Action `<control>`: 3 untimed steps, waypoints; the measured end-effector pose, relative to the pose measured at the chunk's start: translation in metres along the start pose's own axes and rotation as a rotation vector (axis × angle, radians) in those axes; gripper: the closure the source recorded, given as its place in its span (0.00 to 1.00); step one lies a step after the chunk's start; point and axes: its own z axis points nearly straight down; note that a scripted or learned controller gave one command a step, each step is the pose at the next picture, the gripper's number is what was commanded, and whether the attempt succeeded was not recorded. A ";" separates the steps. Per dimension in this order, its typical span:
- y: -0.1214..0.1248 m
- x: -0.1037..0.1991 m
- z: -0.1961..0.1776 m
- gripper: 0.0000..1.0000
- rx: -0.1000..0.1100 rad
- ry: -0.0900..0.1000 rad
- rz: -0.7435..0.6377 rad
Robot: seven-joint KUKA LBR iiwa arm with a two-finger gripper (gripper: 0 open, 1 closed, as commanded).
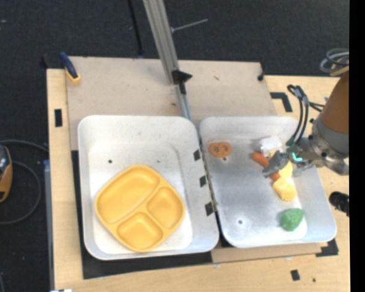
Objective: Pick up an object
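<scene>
The right bin (243, 224) holds several small objects: a brown pretzel-shaped piece (219, 149), an orange carrot-like piece (260, 159), a white piece (269, 143), a yellow chunk (285, 187) and a green lump (291, 219). My gripper (277, 165) reaches in from the right, low over the bin. Its tips sit between the orange piece and the yellow chunk, close to both. I cannot see whether anything is between them.
A yellow divided plate (140, 207) lies in the left bin (109, 139). A metal post (163, 35) rises behind the bins. The arm's orange band (337, 105) and cables (301, 108) stand over the right bin's far right corner.
</scene>
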 end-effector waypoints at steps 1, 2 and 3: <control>0.000 0.000 -0.001 0.00 -0.001 0.000 0.000; 0.002 -0.002 0.063 0.00 0.004 0.000 0.002; 0.006 -0.001 0.106 0.00 0.002 -0.001 0.003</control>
